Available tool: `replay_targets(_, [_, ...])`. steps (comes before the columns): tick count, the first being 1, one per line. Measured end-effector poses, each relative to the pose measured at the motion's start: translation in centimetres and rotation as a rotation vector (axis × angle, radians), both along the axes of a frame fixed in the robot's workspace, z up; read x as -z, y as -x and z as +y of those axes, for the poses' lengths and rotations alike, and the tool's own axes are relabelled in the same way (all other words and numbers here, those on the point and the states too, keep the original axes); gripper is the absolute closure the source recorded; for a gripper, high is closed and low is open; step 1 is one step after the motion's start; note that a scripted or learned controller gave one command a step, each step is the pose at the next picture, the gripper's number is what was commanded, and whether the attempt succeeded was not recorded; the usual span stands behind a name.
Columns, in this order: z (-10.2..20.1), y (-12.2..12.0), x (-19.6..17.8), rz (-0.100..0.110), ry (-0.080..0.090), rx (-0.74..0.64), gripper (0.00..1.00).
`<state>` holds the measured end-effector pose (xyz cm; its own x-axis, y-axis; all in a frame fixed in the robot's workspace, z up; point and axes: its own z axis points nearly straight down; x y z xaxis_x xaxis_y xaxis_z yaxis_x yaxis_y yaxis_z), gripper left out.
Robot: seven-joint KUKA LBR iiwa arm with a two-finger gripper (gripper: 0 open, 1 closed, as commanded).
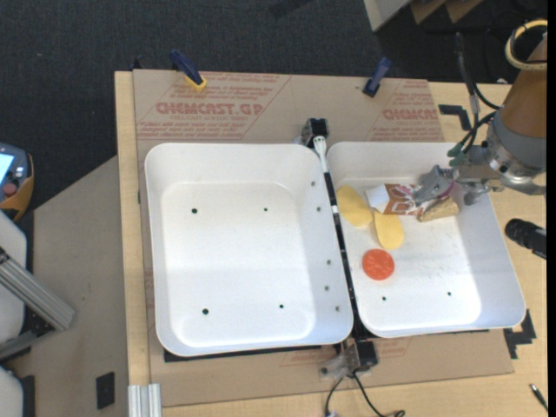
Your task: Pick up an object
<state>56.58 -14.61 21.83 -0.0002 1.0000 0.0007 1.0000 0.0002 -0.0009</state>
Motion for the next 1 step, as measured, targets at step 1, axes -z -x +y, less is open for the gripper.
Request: replay_targets(1, [1.83, 1.92, 12.86, 0.013, -0.004, 0.000, 0.00])
